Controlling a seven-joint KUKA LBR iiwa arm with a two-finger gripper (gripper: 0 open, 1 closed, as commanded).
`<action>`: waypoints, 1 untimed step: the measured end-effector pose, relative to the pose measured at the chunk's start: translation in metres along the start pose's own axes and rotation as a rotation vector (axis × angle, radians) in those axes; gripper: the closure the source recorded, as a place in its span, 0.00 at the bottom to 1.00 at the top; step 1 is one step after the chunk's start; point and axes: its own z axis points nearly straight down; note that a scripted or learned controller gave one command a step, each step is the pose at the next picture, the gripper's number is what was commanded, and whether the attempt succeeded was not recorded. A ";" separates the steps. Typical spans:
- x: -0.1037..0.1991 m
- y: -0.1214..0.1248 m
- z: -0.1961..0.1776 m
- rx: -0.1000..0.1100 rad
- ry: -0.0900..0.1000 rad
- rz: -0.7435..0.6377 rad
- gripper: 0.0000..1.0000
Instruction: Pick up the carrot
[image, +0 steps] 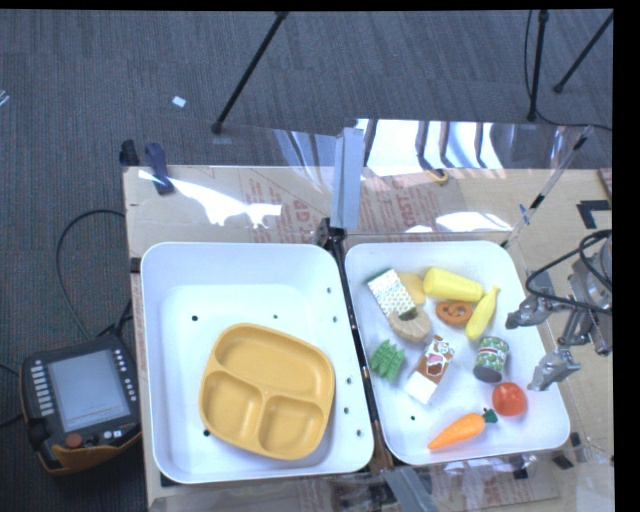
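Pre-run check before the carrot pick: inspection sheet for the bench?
Surface: two white bins side by side; left bin, right bin.
Job's things: carrot lies flat in right bin, near front edge, beside tomato.
Clutter: yellow divided tray in left bin; banana, small can, carton, green piece in right bin.
Grippers: end effector at right bin's right rim, open, holding nothing.
Cables: black cable runs to teach pendant on floor.
Surroundings: grey carpet, stand legs behind bench.
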 end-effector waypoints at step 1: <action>0.022 0.037 0.088 -0.002 0.007 -0.039 0.00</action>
